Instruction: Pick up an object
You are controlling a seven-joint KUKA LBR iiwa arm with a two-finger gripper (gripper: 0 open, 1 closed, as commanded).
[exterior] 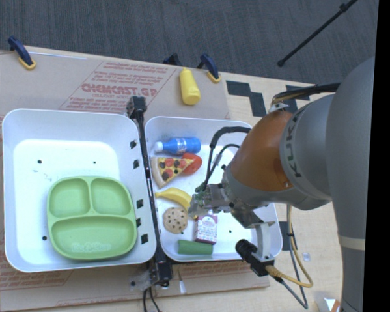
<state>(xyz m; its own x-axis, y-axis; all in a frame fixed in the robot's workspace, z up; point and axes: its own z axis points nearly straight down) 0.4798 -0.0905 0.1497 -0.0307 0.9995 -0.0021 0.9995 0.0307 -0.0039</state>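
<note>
While the gripper is poised low in the right bin (its opening cannot be told), the banana is found just left, lying across.

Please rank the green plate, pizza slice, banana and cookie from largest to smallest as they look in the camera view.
1. Green plate, by far the largest.
2. Pizza slice.
3. Banana, though the gripper may hide its right end, so its rank against the pizza is unsure.
4. Cookie, smallest.
</note>
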